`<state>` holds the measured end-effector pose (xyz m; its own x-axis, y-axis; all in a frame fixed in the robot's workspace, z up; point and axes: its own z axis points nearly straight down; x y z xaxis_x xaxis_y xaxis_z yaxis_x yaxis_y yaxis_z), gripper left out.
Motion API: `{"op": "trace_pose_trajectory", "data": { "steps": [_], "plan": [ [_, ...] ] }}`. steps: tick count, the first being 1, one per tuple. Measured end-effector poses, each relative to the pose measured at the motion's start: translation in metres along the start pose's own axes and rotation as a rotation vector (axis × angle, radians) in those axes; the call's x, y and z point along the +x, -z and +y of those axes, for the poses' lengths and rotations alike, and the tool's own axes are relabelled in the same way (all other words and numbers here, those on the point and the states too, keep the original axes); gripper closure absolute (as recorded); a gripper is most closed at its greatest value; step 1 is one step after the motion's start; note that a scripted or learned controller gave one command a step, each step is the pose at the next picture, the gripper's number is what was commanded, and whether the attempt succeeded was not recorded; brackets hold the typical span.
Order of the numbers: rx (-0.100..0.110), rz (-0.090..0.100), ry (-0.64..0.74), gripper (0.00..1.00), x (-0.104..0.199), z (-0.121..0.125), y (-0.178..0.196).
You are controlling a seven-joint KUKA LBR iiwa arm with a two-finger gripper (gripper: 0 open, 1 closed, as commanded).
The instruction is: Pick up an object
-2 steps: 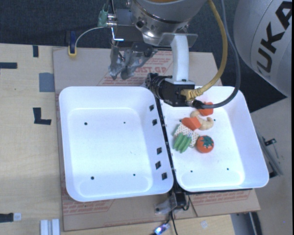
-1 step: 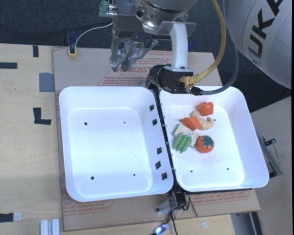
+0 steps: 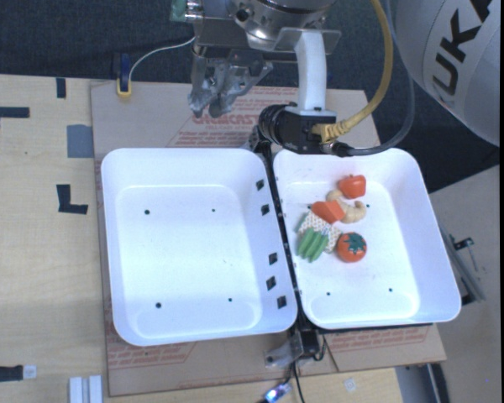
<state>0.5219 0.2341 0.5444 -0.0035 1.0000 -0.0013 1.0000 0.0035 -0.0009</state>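
Observation:
A small cluster of toy food lies in the right bin [image 3: 403, 296]: a red piece [image 3: 352, 185] at the top, an orange-red piece [image 3: 327, 211] beside a tan piece [image 3: 354, 212], a green piece [image 3: 312, 244] on a pale checked bit, and a red round piece with a green top [image 3: 351, 247]. My gripper [image 3: 216, 99] hangs high above the bench, beyond the far edge of the left bin [image 3: 134, 225], well away from the cluster. Nothing shows between its fingers.
The two white bins sit side by side on a brown cardboard sheet [image 3: 151, 107], joined by a black clipped seam [image 3: 275, 233]. A yellow-and-blue clamp [image 3: 123, 78] stands at the cardboard's far left corner. The arm's large grey body fills the upper right.

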Motion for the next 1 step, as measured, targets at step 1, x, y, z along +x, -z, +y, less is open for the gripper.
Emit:
{"op": "trace_pose_trajectory", "data": {
  "steps": [1],
  "plan": [
    [0.002,-0.001,-0.003,1.0,-0.001,0.0092,-0.0109]
  ]
}}
